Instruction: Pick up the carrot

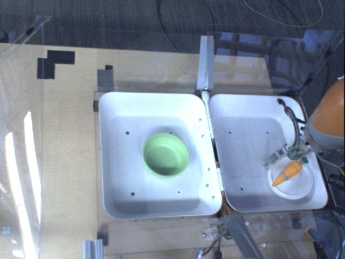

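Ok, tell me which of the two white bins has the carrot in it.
The right-hand bin, nearest the arm. The carrot lies there on a small white plate by the gripper; the left bin holds a green bowl.

the two white bins (242, 144) look like smooth, faintly glossy plastic. the bench (64, 161) shows pale matt wood grain. the green bowl (166, 154) has a soft matt finish.

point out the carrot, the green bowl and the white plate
carrot (288, 173), camera view, middle of its orange body
green bowl (166, 154), camera view, inside of the bowl
white plate (299, 190), camera view, bare part near its lower right rim
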Tool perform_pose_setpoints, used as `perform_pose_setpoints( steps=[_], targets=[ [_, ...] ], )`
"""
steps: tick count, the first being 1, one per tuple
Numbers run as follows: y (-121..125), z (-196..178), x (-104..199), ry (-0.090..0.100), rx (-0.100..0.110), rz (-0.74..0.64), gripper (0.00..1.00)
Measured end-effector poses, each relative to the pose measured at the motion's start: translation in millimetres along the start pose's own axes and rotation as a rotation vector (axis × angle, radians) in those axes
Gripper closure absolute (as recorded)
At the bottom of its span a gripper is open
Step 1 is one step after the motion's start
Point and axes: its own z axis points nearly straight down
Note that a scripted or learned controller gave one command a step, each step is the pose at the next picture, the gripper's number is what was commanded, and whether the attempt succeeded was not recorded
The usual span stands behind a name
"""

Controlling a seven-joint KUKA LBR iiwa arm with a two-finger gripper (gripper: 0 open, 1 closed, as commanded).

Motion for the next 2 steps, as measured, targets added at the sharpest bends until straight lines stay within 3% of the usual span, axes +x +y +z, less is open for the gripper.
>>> perform_pose_setpoints(
  steps=[1, 2],
  targets=[
    [-33.6, 6.2, 15.4, -0.014, -0.013, -0.197, 0.0],
    [-29.2, -7.0, 14.4, -0.019, -0.02, -0.198, 1.0]
  ],
)
